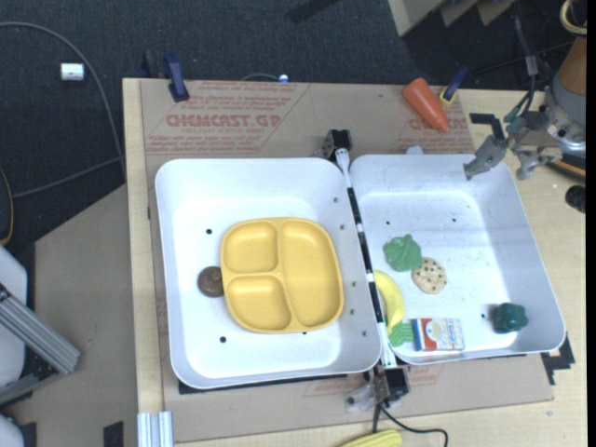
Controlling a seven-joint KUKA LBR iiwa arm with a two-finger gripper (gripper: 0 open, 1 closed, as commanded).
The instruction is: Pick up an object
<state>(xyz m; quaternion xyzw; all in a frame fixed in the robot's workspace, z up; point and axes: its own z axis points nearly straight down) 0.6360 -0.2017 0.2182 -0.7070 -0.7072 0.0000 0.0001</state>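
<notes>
From the 3 o'clock side of the bench, the grey arm [570, 101] reaches in high, its wrist bent toward the far corner of the right bin [484, 208]. The gripper [507, 152] hangs over that bin's rim at about 1 o'clock, fingers pointing down and left; whether the jaws are open or closed cannot be told from here, and nothing shows between them. Well apart from it, toward 6 o'clock in the right bin, lie a green leaf [402, 251], a cookie [429, 275] just beside it, a banana [389, 298] against the dividing wall, a small carton [438, 334] and a dark green lump [508, 318]. The left bin [186, 203] holds a yellow tray [280, 275] with a brown disc [211, 281] touching its 9 o'clock edge. An orange carrot [426, 104] lies on the board beyond the bins.
</notes>
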